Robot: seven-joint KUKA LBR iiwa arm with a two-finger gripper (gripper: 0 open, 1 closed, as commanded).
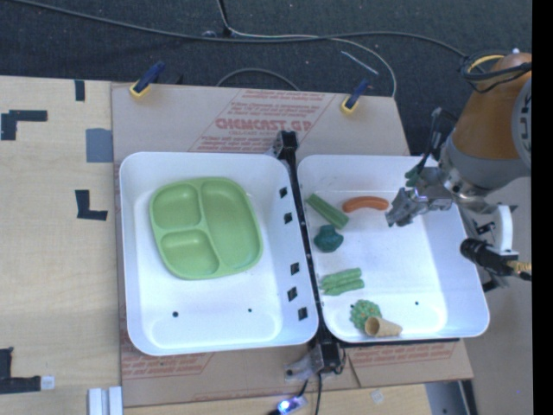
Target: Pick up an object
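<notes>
Gripper (401, 212) low over right bin (449, 318), just right of orange sausage (365, 203); finger gap impossible to judge. Nearby: green stick (327, 210), teal lump (328, 239), beans (342, 280), cone (383, 325). Green plate (206, 227) in left bin (207, 331)

The grey arm (497, 137), its orange band showing above the wrist, reaches in from the right and angles down toward the left, its gripper (403, 210) hanging low at the far right part of the scene, pointing left, the finger spacing too small to make out.
</notes>
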